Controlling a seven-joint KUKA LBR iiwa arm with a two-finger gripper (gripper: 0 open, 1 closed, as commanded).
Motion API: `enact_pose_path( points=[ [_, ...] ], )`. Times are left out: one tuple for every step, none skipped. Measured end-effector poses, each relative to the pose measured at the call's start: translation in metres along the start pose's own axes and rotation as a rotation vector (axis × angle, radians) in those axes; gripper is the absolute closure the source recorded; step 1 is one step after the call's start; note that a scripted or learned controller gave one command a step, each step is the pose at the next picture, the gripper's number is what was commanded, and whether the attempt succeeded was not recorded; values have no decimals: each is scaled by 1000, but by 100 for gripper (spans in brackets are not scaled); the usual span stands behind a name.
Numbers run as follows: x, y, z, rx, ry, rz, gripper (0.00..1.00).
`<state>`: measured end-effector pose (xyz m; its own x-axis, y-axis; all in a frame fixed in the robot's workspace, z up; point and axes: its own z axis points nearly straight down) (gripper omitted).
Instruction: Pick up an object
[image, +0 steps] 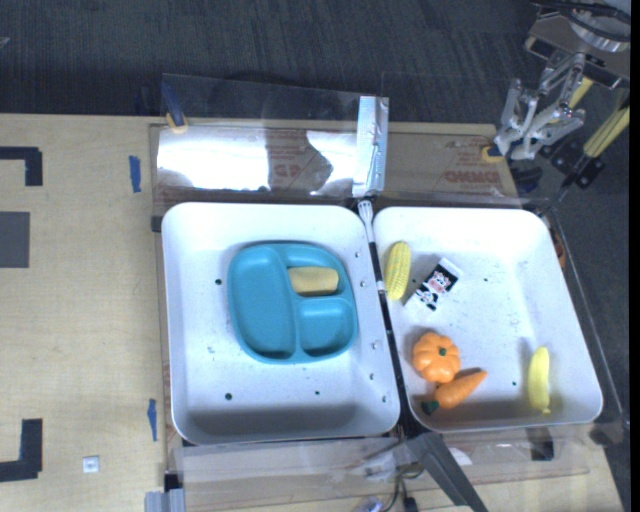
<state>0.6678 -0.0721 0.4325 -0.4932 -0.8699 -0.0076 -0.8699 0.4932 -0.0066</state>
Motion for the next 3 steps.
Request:
enact_pose_path(
  points=[
    [-20, 15, -5, -1, 1, -90, 100],
    [-44, 26, 4, -6, 1, -397, 100],
    [-67, 39, -4, -2, -2, -739, 100]
  ],
)
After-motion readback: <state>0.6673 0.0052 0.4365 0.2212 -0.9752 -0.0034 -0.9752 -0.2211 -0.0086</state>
